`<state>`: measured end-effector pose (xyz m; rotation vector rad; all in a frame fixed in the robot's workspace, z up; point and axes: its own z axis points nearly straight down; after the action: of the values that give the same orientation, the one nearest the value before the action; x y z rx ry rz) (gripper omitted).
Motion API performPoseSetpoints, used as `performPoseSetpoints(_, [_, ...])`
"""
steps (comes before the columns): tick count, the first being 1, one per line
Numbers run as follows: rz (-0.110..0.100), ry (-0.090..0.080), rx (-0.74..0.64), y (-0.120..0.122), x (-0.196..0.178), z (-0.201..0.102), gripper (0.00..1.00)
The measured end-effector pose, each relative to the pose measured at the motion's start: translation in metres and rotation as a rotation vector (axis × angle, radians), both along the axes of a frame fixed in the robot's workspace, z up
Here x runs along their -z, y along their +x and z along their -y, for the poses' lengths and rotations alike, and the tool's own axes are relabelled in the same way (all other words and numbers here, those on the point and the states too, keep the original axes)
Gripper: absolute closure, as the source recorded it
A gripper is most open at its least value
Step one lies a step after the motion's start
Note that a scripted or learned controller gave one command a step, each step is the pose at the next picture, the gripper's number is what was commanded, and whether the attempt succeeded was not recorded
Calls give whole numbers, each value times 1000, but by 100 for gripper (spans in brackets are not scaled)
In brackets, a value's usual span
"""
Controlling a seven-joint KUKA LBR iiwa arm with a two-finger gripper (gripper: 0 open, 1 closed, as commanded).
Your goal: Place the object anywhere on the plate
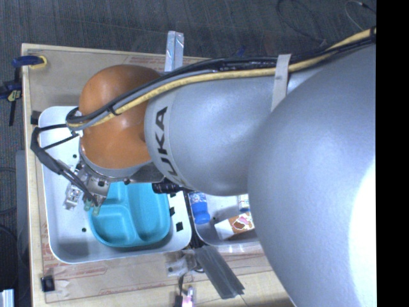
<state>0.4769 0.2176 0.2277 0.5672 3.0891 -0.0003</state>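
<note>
from above, the grey arm [255,126] is seen over the left bin [61,235]; the gripper [80,197] is poised at the blue plate's [137,222] ten o'clock edge, finger state indiscernible. a small object [241,222] is seen in the right bin [217,236].

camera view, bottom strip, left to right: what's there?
Left bin → gripper → blue plate → blue-capped bottle → small orange-and-white packet in the right bin. The arm covers everything further right.
</note>
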Motion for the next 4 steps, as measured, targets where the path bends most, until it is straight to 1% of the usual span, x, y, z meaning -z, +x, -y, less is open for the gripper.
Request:
performPoseSetpoints(1, [-4, -2, 131, -1, 47, 1, 100])
performPoseSetpoints(2, [-1, 0, 241, 0, 24, 0, 100])
performPoseSetpoints(3, [0, 0, 319, 0, 4, 8, 100])
performPoseSetpoints(4, [-1, 0, 343, 3, -24, 30, 100])
